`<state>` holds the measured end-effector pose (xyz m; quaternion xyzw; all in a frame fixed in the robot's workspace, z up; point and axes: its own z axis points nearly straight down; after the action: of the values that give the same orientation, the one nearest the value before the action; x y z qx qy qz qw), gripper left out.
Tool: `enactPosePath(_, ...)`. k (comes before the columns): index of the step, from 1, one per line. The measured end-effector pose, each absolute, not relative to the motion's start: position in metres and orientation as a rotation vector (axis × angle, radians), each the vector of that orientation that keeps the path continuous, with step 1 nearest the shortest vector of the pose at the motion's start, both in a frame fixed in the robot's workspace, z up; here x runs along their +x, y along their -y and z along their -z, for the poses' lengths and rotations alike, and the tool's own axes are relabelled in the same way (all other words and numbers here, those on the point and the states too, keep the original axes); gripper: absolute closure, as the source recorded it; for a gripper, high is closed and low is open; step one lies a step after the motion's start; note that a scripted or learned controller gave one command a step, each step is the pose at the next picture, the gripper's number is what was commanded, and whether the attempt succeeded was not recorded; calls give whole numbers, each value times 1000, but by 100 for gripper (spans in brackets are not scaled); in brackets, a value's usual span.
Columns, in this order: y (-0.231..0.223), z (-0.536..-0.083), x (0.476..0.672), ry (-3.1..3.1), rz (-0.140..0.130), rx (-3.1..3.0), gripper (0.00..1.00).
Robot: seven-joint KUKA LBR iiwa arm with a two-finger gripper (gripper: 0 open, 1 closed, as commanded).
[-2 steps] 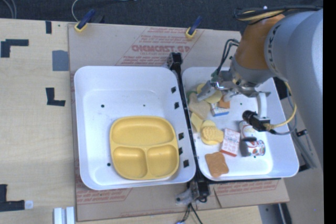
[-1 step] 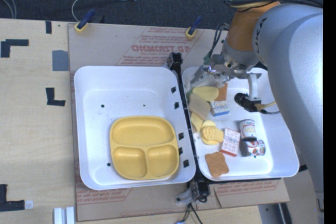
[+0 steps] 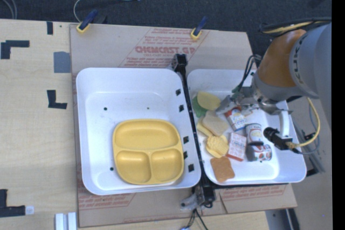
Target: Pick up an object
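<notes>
White plastic bins are sitting side by side on the tabletop (image 3: pixel 32 132), and the right bin (image 3: pixel 294 172) is serving as the landmark for all positions below. Its floor is carrying a loose cluster of small play-food items, so any one of them is a candidate for the pick. The pincer (image 3: pixel 240 102) is hanging over the upper middle of the right bin, just above a small red-and-white packet (image 3: pixel 235 118); whether it is spread or pressed together cannot be told from this view, and nothing is visibly lying between its tips. A pale yellow disc (image 3: pixel 208 99) is lying toward the bin's left wall, and a tan slice (image 3: pixel 222 168) is resting near its lower edge. A small can (image 3: pixel 254 132) is standing toward its centre. Outside the right bin, to its left, a yellow divided tray (image 3: pixel 148 151) is occupying the neighbouring bin. Crowding is likely making a clean single-item grasp harder.
</notes>
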<state>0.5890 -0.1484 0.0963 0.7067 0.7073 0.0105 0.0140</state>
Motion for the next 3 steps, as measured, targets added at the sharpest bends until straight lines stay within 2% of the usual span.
enactPosePath(1, 140, -95, 625, -2210, -6, 2207, 0)
enactPosePath(2, 130, -95, 675, -2211, -6, 2206, 0)
enactPosePath(3, 144, -86, 669, -2218, -4, 2219, 0)
